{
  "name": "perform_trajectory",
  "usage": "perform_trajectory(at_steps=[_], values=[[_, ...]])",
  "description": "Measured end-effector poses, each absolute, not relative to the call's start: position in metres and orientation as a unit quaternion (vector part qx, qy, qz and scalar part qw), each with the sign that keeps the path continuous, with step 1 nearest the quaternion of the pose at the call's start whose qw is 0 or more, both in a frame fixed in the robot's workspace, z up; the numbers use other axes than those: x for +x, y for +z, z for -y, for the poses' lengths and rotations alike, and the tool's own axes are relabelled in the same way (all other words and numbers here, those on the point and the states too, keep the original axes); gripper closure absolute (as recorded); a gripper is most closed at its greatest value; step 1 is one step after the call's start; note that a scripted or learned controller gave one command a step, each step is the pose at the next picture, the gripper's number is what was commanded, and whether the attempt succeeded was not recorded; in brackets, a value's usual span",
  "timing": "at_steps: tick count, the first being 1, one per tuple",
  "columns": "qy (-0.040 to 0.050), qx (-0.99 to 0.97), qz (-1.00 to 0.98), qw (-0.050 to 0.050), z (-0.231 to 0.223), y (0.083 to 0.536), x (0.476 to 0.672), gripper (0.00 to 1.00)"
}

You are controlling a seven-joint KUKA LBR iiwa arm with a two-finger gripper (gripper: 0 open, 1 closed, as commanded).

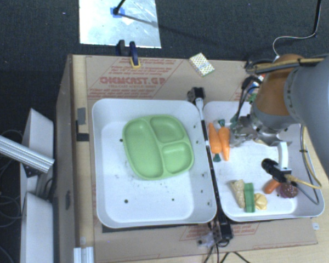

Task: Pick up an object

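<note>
Gripper (238,129) hangs at the right bin's 10 o'clock, just beside the carrots (219,140); whether it is spread or pinching I cannot tell. Closing this near the divider, it could strike the wall or nudge the carrots aside. Left bin (112,201) holds a green tray (158,147) at centre. Right bin (301,210) holds the carrots at 9 o'clock and assorted toy food (249,195) at 6 o'clock.

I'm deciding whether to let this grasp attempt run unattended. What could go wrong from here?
1. The two carrots lie side by side against the right bin's left wall, so the tool may knock the wall or catch both.
2. The tool sits to the right of the carrots and might close on nothing.
3. The small toys near the front edge are tightly clustered and hard to single out.
</note>
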State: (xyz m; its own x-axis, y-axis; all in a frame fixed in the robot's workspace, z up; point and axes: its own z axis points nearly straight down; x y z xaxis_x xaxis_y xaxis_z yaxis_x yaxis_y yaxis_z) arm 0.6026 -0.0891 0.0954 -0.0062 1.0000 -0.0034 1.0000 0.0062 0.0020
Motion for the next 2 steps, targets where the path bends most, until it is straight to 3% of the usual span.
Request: perform_trajectory(at_steps=[1, 2], values=[[-0.0010, 0.705, -0.710, 0.002, 0.090, 0.095, 0.602, 0.00], [-0.0002, 0.703, -0.711, 0.003, 0.090, 0.106, 0.603, 1.00]])
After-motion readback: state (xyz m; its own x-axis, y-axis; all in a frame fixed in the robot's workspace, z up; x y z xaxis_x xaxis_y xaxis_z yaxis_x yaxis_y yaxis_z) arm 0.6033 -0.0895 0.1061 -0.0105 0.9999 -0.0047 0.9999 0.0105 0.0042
